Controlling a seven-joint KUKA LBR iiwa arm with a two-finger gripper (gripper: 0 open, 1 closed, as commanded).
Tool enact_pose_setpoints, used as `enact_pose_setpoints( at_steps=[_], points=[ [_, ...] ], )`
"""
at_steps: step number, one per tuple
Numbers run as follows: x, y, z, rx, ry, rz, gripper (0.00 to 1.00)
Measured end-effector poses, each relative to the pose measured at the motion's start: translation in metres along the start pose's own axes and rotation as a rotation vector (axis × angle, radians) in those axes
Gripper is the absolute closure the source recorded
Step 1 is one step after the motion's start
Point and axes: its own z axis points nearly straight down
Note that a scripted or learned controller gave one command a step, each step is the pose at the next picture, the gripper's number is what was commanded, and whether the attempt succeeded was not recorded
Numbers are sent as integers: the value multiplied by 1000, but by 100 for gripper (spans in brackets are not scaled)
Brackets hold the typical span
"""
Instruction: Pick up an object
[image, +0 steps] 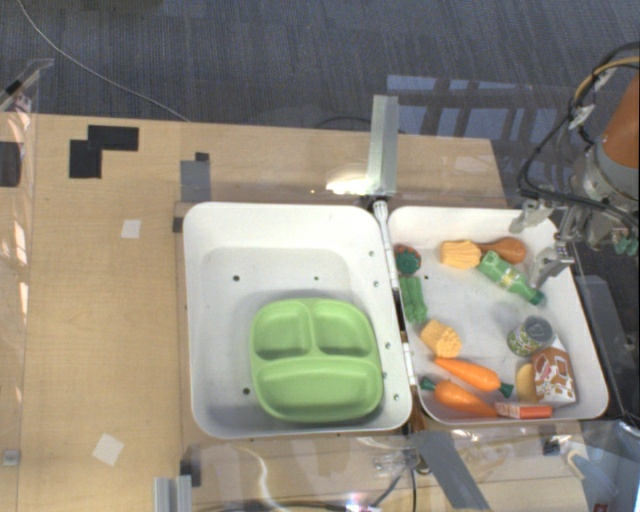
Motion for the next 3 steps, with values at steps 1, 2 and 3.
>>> enact_pose_setpoints(
  at_steps=[1,2,3],
  points=[
    [-9,-16,151,1,-3,-240,0],
    [36,9,159,2,-6,-289,0],
    [-20,47,161,-2,-6,-285,0]
  ],
)
